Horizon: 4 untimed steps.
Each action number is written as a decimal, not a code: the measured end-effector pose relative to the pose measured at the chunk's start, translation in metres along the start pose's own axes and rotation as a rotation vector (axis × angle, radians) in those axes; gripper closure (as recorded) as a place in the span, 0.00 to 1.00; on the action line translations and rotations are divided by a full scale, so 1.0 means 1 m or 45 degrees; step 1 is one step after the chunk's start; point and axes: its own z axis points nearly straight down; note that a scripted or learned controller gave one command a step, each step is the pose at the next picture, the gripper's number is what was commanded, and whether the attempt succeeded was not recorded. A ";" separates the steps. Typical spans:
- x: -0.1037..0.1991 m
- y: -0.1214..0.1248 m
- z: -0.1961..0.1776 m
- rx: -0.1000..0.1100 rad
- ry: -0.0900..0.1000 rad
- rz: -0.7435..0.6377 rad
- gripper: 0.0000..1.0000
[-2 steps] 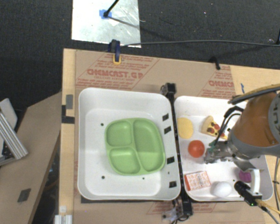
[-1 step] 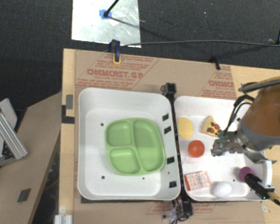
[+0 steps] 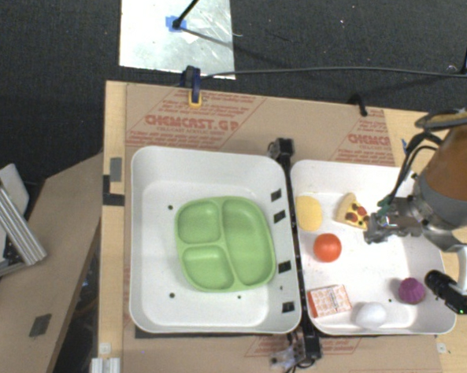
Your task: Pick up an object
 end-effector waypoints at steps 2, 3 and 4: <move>0.061 0.017 -0.044 0.009 0.005 -0.005 1.00; 0.107 0.028 -0.044 0.008 0.004 -0.005 1.00; 0.150 0.052 -0.031 0.009 0.004 -0.004 1.00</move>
